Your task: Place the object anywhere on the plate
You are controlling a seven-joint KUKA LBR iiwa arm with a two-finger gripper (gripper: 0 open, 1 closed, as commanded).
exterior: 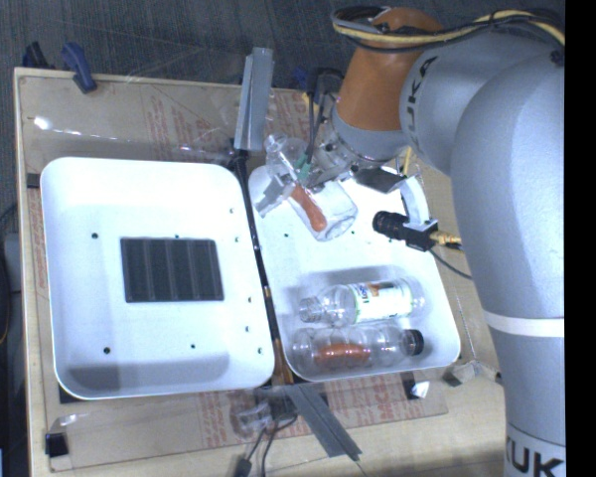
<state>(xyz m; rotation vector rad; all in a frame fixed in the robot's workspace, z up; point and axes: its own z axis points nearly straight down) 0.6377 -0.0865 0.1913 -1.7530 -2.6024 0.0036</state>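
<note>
My gripper (pixel 303 172) is clenched on a clear bottle with an orange core (pixel 318 210) above the right bin (pixel 447 306), so I judge the carrying step begins, and next I must cross to the dark plate (pixel 172 269).

Two shallow white plastic bins stand side by side on the tabletop, a left bin (pixel 70 266) and a right bin (pixel 442 311). One dark ribbed rectangular plate (pixel 172 269) lies in the middle of the left bin. Three clear plastic bottles are in the right bin: one with a white label (pixel 363 301) and one with reddish contents (pixel 353 348) along its near edge, and one with an orange-red insert (pixel 316 207) by its far edge.
</note>
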